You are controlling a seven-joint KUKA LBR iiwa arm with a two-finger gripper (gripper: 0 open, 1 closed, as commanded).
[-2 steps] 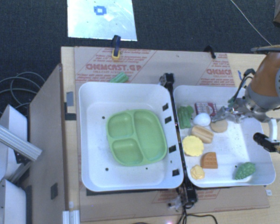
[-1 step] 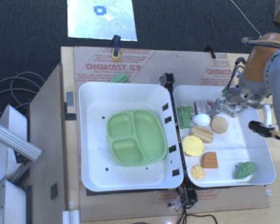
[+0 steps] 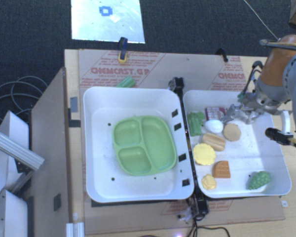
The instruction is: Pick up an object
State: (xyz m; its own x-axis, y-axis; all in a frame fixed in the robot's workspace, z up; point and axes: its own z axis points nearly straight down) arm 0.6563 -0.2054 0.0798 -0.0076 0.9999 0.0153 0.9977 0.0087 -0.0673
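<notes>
Several toy foods lie in the right bin (image 3: 274,154). Among them are a white egg (image 3: 214,126), a round tan biscuit (image 3: 232,132), a tan bun (image 3: 214,141), a yellow round piece (image 3: 204,154), an orange cracker (image 3: 221,169), a small yellow piece (image 3: 208,182), a green broccoli (image 3: 258,180), a green leafy piece (image 3: 196,121) and a red-and-white packet (image 3: 215,112). My gripper (image 3: 236,113) hangs low over the bin's far side, just above the biscuit and to the right of the egg and packet. Nothing is seen held in it.
The left bin (image 3: 96,132) holds a green divided plate (image 3: 143,144). Black clips (image 3: 180,127) line the seam between the bins. A black-and-white attachment (image 3: 282,132) juts out at the right bin's right side. Cables lie off the bench to the left.
</notes>
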